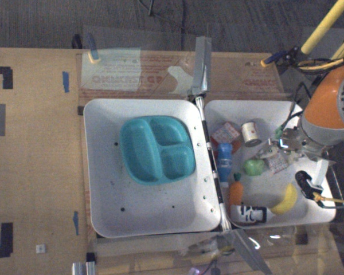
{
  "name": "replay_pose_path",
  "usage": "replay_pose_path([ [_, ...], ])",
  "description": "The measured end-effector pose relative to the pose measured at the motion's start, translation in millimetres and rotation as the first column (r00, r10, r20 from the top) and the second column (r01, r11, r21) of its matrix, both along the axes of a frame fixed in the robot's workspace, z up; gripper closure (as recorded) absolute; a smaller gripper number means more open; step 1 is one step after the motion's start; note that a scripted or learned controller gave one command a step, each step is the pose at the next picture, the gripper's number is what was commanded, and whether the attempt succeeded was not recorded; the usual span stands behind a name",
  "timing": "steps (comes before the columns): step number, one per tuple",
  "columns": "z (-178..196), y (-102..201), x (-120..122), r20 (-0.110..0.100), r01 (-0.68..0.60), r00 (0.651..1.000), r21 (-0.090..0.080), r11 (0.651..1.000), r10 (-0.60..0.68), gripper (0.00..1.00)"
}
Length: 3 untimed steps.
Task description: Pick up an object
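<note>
My gripper [273, 153] hangs over the middle of the right bin [258, 109], reaching in from the right. Just left of and below it lies a green round object [253, 167]. A small silver can [250, 133] lies up and to the left of the gripper. A yellow banana [285, 199] rests near the bin's front right. A pale patterned piece [277, 162] sits right under the gripper; whether it is gripped I cannot tell.
Along the right bin's left side lie a pinkish cube [225, 134], a blue bottle [225, 160], an orange carrot [235, 191] and a black-and-white item [251, 213]. The left bin [103, 211] holds a teal divided plate [156, 149].
</note>
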<state>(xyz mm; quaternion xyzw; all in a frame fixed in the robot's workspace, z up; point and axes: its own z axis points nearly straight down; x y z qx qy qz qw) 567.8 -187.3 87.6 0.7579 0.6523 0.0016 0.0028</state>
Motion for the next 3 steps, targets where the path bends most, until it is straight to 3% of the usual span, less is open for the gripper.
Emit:
replay_pose_path([
  [1, 10.7, -0.6, 0.9, 0.003, -0.002, 1.000, -0.005, 1.000, 0.002, 1.00],
  [2, 100.9, 69.3, 9.5, -0.006, 0.063, 0.998, 0.002, 0.998, -0.063, 1.00],
  [3, 119.5, 68.3, -13.4, -0.009, 0.050, 0.999, 0.002, 0.999, -0.050, 1.00],
])
